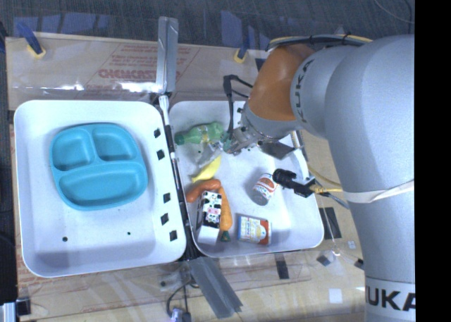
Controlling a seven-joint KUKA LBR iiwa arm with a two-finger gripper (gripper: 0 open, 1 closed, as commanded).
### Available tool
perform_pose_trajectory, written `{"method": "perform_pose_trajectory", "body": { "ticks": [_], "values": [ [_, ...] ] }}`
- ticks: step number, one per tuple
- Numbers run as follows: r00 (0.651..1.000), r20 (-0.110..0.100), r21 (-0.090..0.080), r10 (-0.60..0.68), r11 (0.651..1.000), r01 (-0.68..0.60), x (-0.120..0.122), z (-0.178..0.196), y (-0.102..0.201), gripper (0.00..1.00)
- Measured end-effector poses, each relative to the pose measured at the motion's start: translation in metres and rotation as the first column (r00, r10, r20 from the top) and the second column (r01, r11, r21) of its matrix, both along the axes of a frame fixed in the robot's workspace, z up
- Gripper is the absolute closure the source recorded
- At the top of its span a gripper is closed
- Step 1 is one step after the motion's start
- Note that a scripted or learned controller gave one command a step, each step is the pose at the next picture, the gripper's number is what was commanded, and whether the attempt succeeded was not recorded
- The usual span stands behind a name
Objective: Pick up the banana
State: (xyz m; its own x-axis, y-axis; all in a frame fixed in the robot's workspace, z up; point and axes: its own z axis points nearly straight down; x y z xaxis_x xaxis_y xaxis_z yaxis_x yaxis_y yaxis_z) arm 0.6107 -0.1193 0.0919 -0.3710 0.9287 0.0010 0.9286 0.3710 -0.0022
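- Nearest the camera, along the right bin's front edge, a small printed carton lies flat, with a black-and-white cow-patterned box to its left.
- A carrot lies beside the cow-patterned box, one end reaching toward the bin's left wall.
- A small red-and-white can lies on its side near the middle of the right bin.
- The banana lies on the bin floor just behind the carrot, near the left wall.
- The gripper hangs just behind and to the right of the banana; whether its tips are apart or together cannot be told.
- A green bottle lies toward the bin's far side, beside the gripper.
- The left bin bears a blue divided tray.
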Motion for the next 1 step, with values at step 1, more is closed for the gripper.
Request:
{"method": "perform_pose_trajectory", "body": {
  "ticks": [1],
  "values": [
    [1.0,0.001,-0.001,0.004,1.0,-0.004,0.0007,0.0105,-0.0002,1.0]
  ]
}}
